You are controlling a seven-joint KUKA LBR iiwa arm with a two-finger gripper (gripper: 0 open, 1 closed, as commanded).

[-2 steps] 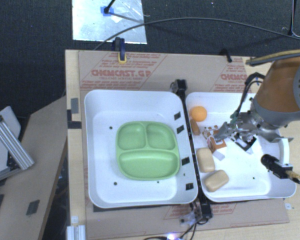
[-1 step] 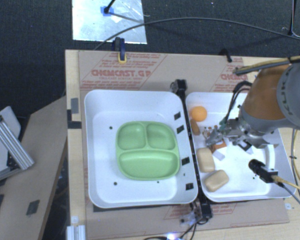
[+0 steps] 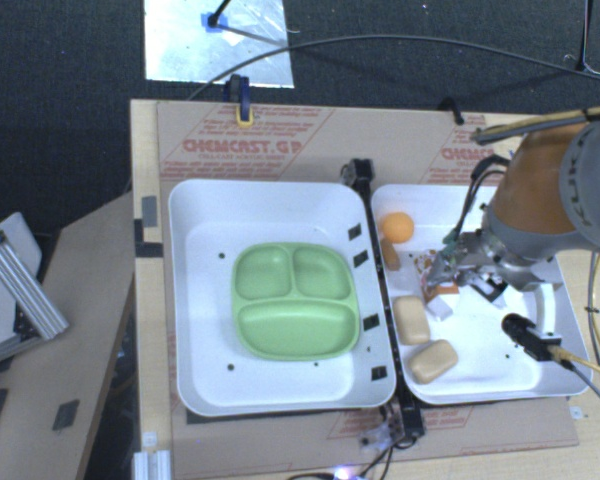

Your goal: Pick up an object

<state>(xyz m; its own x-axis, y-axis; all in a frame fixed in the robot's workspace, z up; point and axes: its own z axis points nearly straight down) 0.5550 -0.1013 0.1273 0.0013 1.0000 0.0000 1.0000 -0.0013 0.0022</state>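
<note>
End effector (image 3: 442, 280) low in right bin (image 3: 480, 380), above tan blocks (image 3: 412, 320).

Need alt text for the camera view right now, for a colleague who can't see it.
The grey arm's gripper hangs low over the right bin, near an orange ball and two tan blocks. The left bin holds a green divided tray.

You see pale green divided plate (image 3: 296, 300) in white left bin (image 3: 202, 230); orange ball (image 3: 397, 227), two tan blocks (image 3: 412, 320) in white right bin (image 3: 480, 368); grey arm (image 3: 570, 193), orange band (image 3: 528, 176).
</note>
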